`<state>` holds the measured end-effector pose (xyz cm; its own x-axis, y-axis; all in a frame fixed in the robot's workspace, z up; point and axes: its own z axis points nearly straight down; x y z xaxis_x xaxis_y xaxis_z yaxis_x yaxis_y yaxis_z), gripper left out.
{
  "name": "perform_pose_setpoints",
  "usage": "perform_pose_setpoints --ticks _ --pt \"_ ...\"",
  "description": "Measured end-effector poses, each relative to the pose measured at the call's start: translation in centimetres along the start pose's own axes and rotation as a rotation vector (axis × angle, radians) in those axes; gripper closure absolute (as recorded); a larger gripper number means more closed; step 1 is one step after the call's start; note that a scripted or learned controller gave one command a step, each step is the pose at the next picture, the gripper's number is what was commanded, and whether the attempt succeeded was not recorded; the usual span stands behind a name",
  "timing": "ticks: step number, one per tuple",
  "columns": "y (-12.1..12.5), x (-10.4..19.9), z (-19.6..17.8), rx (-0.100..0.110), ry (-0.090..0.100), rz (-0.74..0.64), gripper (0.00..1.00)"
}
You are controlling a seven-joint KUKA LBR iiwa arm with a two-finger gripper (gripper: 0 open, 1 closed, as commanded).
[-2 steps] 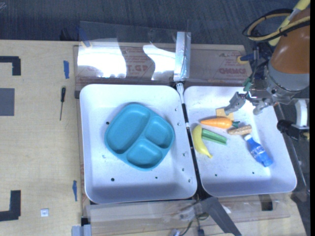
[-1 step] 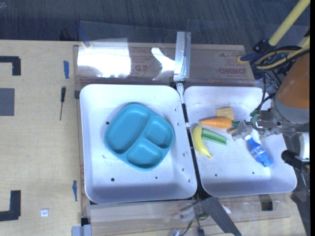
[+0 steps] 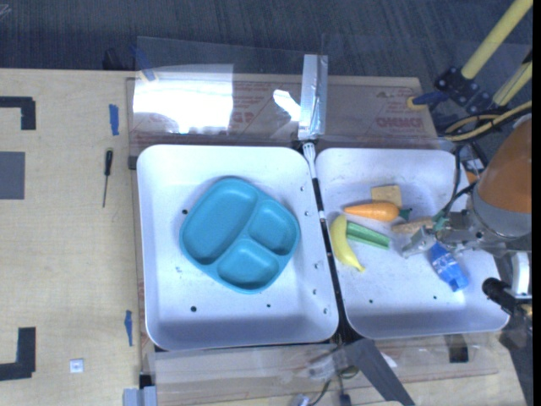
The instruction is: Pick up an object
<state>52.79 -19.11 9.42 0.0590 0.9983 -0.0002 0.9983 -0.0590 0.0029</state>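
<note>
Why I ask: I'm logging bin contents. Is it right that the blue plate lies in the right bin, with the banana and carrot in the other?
No. The camera view shows the plate in the left bin; the banana and carrot lie in the right bin.

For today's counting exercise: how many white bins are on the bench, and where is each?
2. The left bin holds a blue plate. The right bin holds a banana, a carrot and other small items; some may be hidden under the arm.

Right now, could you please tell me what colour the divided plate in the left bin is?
The divided plate is light blue, seen clearly in the camera view.
</note>
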Motion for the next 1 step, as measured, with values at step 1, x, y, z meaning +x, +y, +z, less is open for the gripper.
perform_pose_setpoints --ticks 1 --pt "-0.05 -0.11 -0.79 0.001 0.000 0.003 1.00"
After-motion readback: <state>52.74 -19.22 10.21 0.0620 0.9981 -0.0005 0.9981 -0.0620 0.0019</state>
